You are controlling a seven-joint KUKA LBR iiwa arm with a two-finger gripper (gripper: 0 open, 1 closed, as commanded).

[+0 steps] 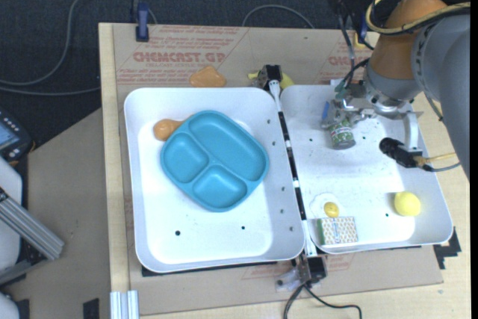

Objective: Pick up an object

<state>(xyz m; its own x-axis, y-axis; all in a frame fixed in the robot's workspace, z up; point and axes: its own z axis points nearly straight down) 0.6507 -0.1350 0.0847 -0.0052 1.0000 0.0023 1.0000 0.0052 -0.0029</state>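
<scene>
Gripper (342, 123) is down in the far half of the right bin (373, 179), and right under its tip sits a small speckled grey-green cylinder (343, 138). It reads as stubby with its round face turned up toward the camera, so the long axis looks roughly upright, though at this size I can't be sure. Whether the gripper touches it, and whether it stands apart or closed, cannot be told from here. A small blue piece (326, 112) stands just beside the gripper, on the side of the left bin (149, 220). The wall between the bins is near on that same side, and the far wall is near behind. Toward the camera the floor runs open to the fried-egg toy (326, 208), the printed card (337, 231) and the yellow ball (407, 203), all well apart from the gripper. Across the divider lies a blue divided plate (214, 158), with an orange lump (164, 129) at its edge.
</scene>
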